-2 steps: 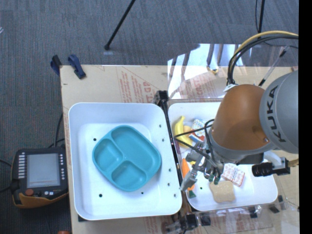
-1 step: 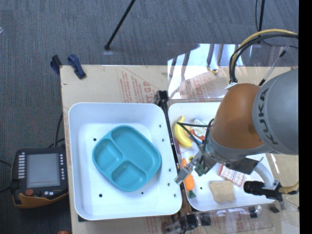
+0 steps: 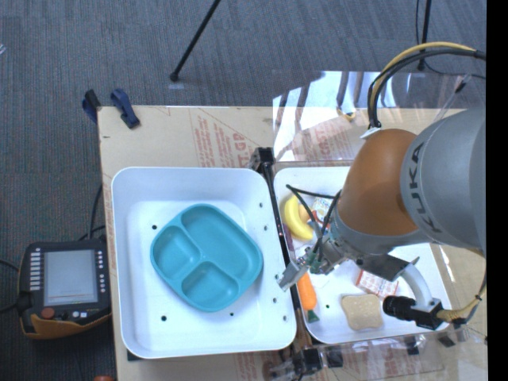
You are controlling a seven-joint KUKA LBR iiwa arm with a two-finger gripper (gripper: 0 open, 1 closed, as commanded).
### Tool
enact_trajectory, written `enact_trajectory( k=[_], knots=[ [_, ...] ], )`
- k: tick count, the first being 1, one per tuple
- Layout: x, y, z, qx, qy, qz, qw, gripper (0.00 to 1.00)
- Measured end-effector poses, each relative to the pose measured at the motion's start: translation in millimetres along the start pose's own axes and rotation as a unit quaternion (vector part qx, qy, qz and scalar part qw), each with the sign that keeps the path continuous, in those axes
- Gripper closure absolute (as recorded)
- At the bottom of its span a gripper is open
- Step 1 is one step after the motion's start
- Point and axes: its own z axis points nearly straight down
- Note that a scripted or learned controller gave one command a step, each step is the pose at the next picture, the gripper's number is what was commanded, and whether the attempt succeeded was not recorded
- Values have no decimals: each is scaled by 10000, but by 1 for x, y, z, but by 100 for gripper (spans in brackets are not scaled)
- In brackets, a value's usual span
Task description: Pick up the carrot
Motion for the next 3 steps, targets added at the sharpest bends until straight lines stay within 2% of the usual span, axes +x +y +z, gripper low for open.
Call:
enact_trajectory(
  k=[1,2,3],
  knots=[
    [-28,-25,0,10,11,1345,9909,0],
    [-59,24,0,6,1,2649,9643,0],
    [-102,-23,99,-6,8,2124,9772,0]
  ],
)
